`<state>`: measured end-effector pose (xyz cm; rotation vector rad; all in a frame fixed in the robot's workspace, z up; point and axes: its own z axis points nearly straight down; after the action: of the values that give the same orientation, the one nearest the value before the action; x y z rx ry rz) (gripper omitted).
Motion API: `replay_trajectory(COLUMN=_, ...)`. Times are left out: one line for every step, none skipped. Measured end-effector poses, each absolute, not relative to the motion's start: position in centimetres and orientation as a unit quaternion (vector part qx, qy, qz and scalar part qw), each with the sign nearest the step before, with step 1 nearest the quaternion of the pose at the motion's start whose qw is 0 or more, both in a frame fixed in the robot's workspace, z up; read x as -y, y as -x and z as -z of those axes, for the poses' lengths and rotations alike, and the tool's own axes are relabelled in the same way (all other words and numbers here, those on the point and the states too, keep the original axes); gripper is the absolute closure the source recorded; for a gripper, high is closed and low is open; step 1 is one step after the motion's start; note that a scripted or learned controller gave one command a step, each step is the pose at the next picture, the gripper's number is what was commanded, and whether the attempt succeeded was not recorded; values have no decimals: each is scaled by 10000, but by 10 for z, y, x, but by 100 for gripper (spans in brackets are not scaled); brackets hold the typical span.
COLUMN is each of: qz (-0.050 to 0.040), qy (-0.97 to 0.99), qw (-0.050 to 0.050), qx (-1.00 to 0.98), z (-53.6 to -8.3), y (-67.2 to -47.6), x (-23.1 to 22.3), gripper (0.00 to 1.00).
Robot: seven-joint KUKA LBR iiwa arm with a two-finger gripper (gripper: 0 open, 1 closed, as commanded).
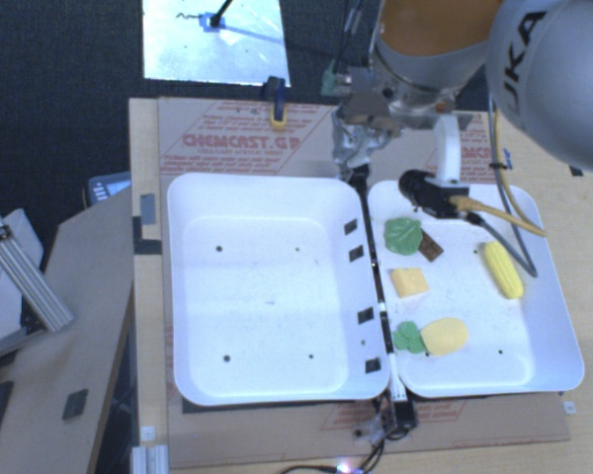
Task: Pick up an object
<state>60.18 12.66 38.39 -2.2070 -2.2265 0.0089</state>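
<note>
**Choosing a piece from the right bin**

While my gripper [356, 161] hangs over the bins' far edge, at twelve o'clock of the right bin [553, 363], I cannot tell its state. The yellow wedge [408, 282] lies mid-bin, nine o'clock side. It looks light, stiff, perhaps slick; I'd pinch its flat sides.

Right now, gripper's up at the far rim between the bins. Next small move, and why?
Probably shift the gripper toward the right bin and over the green leafy piece, the nearest object. It sits above the seam, with no item beneath it; all the items lie in the right bin.
</note>
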Motion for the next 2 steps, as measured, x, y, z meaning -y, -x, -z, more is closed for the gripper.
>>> replay_trajectory(qz=-29, qy=7034, qw=34, qx=7107, z=-310, y=-560, x=-183, gripper=100)
replay_trajectory(qz=76, qy=7038, qw=-25, qx=7104, z=-421, y=-584, x=-231, gripper=100)
